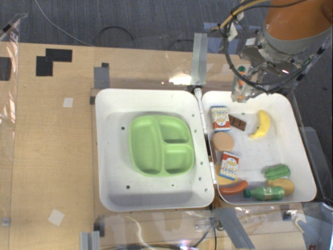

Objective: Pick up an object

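Green plastic bottle [265,193] lies crowded against neighbours, so a grab may slip; pincer [243,94] hovers above, grip state impossible to tell.

No legible text on anything.

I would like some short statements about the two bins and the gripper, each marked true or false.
1. The green tray lies in the left bin. True.
2. The banana is in the left bin. False: it lies in the right bin.
3. The gripper hangs above the right bin's far edge. True.
4. The green bottle stands upright. False: it lies on its side, near the right bin's front edge.
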Robot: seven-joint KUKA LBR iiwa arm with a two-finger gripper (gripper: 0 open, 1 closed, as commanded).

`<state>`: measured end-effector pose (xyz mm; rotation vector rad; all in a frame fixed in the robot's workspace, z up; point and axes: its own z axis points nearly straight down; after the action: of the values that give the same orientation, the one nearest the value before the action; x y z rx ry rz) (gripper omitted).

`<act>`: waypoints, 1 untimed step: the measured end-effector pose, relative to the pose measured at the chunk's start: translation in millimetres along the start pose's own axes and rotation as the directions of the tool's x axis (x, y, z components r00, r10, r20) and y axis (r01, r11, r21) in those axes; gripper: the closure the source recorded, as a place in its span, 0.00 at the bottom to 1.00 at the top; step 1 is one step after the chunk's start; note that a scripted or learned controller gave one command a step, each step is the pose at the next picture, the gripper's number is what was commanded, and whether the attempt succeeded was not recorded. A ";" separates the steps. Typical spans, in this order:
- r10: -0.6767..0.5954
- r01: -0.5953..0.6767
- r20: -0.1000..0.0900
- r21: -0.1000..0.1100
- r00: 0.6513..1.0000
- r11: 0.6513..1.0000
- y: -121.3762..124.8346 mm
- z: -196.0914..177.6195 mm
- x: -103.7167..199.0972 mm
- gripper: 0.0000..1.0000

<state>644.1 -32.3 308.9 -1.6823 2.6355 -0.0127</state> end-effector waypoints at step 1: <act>-0.181 0.181 0.000 -0.011 0.984 0.983 43.1 70.8 -21.4 1.00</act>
<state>615.3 5.3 237.7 -1.9194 2.4784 -0.0009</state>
